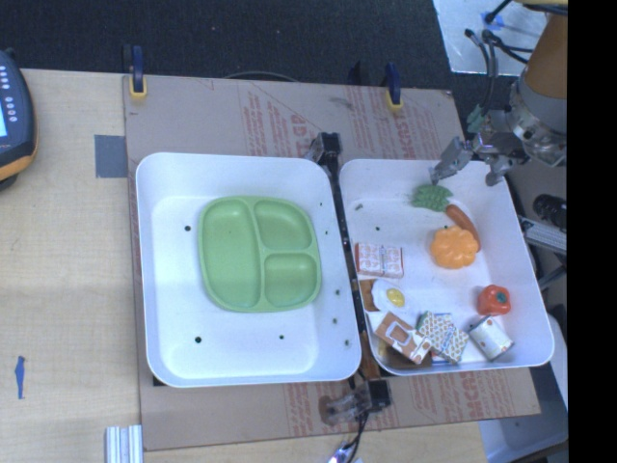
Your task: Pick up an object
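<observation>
My gripper (471,166) hangs over the far right part of the right bin (381,177), its two fingers spread apart with nothing between them. Just below and left of it lies a green broccoli piece (431,197). An orange carrot (461,218) and an orange pumpkin (453,247) lie a little nearer. A red tomato (494,300), a small white can (490,337), a pink-and-white box (379,259), a fried egg (389,297) and patterned cartons (420,335) fill the near part of that bin.
The left bin (164,258) holds a green divided plate (259,253). Blue-and-yellow clamps (138,72) pin the cardboard at the back edge. A yellow-and-black device (13,114) sits at the far left of the bench.
</observation>
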Tool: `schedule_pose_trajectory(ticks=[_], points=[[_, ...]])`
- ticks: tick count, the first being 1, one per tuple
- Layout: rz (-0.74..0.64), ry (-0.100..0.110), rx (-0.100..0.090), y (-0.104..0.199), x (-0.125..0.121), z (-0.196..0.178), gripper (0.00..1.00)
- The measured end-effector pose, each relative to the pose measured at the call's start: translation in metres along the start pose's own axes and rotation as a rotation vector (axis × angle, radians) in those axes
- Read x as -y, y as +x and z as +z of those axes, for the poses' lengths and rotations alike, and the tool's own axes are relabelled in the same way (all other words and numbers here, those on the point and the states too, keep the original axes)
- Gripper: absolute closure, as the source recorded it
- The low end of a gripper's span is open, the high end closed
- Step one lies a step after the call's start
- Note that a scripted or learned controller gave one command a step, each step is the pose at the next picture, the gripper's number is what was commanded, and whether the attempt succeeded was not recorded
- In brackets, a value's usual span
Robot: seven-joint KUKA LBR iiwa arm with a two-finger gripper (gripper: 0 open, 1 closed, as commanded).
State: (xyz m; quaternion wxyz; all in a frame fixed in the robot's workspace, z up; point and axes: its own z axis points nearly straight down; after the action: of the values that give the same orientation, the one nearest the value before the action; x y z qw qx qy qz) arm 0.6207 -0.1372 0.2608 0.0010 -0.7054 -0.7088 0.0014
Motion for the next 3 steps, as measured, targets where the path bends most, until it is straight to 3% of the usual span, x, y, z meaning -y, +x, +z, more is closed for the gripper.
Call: schedule_pose_trajectory(ticks=[1,2,3], points=[[0.001,0.003,0.002,-0.042,-0.013,0.152,0.0],[0.002,0.006,-0.002,-0.049,0.062,0.152,0.0],[-0.002,0.001,-0.001,-0.007,0.043,0.169,0.0]])
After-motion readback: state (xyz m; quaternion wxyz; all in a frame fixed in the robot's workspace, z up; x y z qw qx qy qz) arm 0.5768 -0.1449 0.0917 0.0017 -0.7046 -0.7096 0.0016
